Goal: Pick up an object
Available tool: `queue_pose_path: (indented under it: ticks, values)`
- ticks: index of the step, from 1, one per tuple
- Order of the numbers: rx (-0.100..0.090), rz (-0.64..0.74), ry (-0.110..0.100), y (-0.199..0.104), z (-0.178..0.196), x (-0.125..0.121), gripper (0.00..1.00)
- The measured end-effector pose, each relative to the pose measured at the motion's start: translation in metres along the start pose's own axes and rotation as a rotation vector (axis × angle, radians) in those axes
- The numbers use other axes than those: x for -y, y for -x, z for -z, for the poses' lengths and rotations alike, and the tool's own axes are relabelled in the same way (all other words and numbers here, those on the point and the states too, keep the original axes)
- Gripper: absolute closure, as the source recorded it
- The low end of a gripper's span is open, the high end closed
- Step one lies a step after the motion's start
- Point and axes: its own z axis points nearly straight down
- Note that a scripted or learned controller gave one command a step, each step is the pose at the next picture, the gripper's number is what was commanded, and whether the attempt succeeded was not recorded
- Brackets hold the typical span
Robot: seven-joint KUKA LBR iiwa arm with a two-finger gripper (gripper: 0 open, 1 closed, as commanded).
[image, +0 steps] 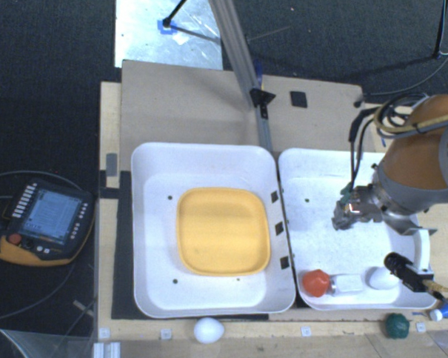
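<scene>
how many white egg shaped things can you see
2. One white egg-shaped object lies in the right white bin, near its lower right corner in view. The other sits on the wooden bench, just below the left white bin. The grey arm may hide more.

L bin (145, 208) holds plate (223, 231) at ctr. R bin (313, 178): ball (316, 282) in near-L corner, small pc (347, 284) just R of it, egg (381, 278) further R. Gripper (350, 215) over R bin's mid. 2nd egg (208, 330) on bench (175, 98) in front of L bin. Pendant (41, 218) well L of bins.
</scene>
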Motion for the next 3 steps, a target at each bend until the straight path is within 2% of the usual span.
queue_pose_path:
  ticks: [1, 3]
  values:
    - [0.0, -0.001, 0.0, 0.0, 0.05, -0.001, 1.0]
    - [-0.002, 0.004, -0.004, -0.111, 0.056, 0.013, 1.0]
